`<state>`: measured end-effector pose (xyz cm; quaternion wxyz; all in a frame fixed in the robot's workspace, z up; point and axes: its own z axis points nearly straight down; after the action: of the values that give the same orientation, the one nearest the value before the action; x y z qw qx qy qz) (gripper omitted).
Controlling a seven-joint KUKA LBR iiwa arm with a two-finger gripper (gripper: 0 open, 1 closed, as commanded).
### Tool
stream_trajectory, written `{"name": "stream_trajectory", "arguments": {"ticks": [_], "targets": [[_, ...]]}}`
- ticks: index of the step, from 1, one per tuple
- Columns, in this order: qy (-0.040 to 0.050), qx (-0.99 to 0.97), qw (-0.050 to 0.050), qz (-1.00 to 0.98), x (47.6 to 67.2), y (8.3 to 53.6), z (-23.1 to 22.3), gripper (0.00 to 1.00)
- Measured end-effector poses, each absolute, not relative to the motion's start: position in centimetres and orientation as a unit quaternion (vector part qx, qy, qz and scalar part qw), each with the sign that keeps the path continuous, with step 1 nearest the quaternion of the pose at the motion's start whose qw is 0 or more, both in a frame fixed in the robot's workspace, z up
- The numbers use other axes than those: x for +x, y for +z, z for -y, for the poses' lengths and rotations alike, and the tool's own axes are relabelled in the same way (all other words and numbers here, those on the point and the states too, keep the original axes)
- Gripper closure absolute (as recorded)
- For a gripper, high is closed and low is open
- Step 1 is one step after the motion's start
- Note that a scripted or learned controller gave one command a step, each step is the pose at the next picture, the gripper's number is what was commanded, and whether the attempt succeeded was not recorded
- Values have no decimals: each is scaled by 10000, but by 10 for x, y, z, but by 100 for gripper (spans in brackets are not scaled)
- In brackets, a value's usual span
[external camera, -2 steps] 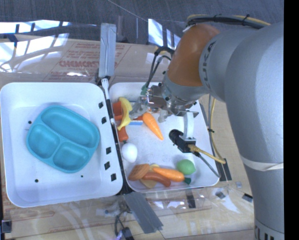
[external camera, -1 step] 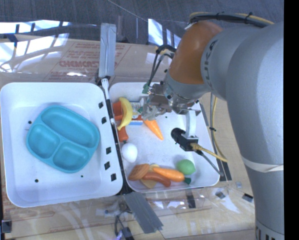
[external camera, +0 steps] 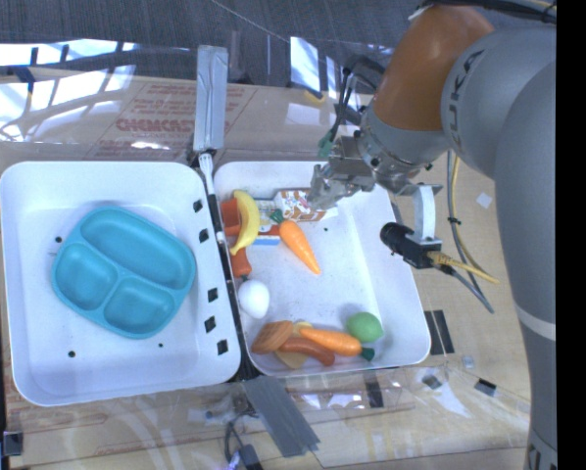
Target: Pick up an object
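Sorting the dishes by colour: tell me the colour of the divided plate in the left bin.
Light blue: the divided plate shows plainly in the camera view.

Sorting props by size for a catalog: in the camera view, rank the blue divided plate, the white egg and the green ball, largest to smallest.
1. blue divided plate, by far the largest.
2 and 3. white egg and green ball look about alike; I won't rank them.
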<state>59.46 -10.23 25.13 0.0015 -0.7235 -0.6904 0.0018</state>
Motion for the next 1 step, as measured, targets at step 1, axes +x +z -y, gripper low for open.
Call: {"name": "stream_trajectory", "arguments": {"ticks": [1], "targets": [[24, -7236, 25, 6903, 594, 250, 102, 0]]}}
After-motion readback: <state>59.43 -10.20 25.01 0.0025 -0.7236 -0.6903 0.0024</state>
